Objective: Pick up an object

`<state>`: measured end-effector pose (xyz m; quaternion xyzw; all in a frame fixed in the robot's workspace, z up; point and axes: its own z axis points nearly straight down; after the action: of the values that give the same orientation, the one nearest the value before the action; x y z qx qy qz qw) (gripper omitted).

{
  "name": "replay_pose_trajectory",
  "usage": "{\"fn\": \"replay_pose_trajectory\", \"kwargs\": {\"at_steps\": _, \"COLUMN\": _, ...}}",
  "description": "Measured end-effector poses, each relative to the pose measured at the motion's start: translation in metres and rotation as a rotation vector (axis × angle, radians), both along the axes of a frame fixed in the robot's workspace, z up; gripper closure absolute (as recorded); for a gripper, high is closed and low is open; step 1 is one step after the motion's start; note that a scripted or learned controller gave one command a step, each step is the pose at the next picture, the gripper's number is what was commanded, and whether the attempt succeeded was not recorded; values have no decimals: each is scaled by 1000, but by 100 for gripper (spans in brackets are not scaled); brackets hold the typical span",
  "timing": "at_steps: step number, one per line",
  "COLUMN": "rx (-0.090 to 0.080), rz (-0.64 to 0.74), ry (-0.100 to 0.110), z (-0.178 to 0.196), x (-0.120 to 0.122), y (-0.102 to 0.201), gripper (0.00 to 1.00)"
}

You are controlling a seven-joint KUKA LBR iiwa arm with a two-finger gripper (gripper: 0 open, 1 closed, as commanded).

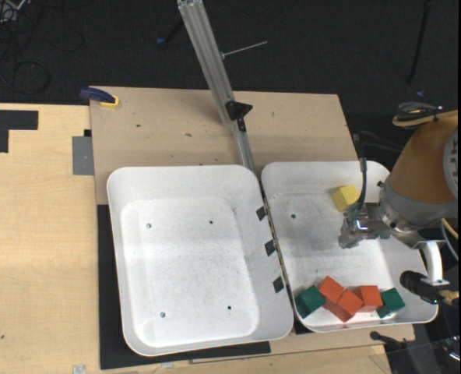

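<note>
A pale wooden table (36, 232) stands against a dark floor strewn with cables, and it carries two shallow white bins side by side, with a slanted aluminium rail (212, 68) rising behind the seam between them. The grey arm (421, 181), with its orange band, reaches into the right bin (308, 185), and its end effector (355, 228) hangs low over the middle of that bin's floor. Whether its fingers are spread or closed cannot be told from this angle, and nothing can be seen held between them. A yellow block (345, 197) lies just beyond the end effector, toward the back of the bin, very near it; whether they touch cannot be told. Nearer the camera than the end effector, along the bin's front wall, lies a cluster of blocks: a green block (311, 300) at the left, red blocks (347, 298) in the middle, and another green block (391, 302) at the right. The left bin (184, 263) lies well to the far side of the end effector, away from the arm.
</note>
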<state>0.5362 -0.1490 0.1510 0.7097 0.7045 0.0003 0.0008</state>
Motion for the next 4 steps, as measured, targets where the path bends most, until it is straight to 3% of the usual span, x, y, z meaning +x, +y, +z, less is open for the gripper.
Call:
{"fn": "replay_pose_trajectory", "kwargs": {"at_steps": 2, "rx": -1, "rz": 8, "ry": -3, "z": 113, "x": -3, "y": -15, "gripper": 100}}
{"fn": "replay_pose_trajectory", "kwargs": {"at_steps": 4, "rx": 2, "rz": 12, "ry": 3, "z": 114, "x": 44, "y": 88, "gripper": 100}}
